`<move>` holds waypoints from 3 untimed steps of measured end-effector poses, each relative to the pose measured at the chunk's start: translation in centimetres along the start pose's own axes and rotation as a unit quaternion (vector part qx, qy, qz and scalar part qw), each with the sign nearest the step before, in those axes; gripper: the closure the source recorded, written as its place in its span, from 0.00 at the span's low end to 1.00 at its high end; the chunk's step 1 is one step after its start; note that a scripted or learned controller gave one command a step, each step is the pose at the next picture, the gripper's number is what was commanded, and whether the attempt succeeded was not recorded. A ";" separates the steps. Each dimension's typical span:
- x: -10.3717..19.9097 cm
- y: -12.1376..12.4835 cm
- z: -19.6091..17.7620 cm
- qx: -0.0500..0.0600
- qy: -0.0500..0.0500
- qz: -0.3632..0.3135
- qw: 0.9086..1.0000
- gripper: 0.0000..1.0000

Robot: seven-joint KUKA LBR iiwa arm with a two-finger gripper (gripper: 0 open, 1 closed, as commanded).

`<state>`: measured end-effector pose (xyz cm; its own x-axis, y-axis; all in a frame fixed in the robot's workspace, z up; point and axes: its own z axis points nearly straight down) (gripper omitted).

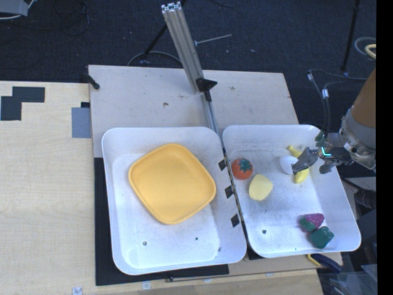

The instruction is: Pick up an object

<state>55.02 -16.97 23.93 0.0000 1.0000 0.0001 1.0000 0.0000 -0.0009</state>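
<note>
The gripper (309, 163) is seen low over the right bin (334, 241), near its far right corner, beside a white ball (287, 163) and a yellow piece (300, 176). Whether the fingers are apart or together cannot be told. A tomato (242, 168) and a lemon (260, 187) are found near the bin's left side. A yellow plate (171, 182) is set in the left bin (123, 251).

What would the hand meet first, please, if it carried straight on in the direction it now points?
Probably the small yellow banana-shaped toy, which lies just under and ahead of the hand in the right white bin, with a small white rounded object beside it. From this slanted view, the hand's height above them is unclear.
</note>
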 end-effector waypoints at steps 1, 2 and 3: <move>0.0 0.0 0.0 0.000 0.000 0.000 1.000 0.00; 0.1 -0.3 6.3 0.002 0.000 0.000 1.000 0.00; 0.5 0.5 11.4 0.002 0.001 -0.001 1.000 0.00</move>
<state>55.51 -16.43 12.57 -0.0011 1.0000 0.0011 1.0000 0.0011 -0.0051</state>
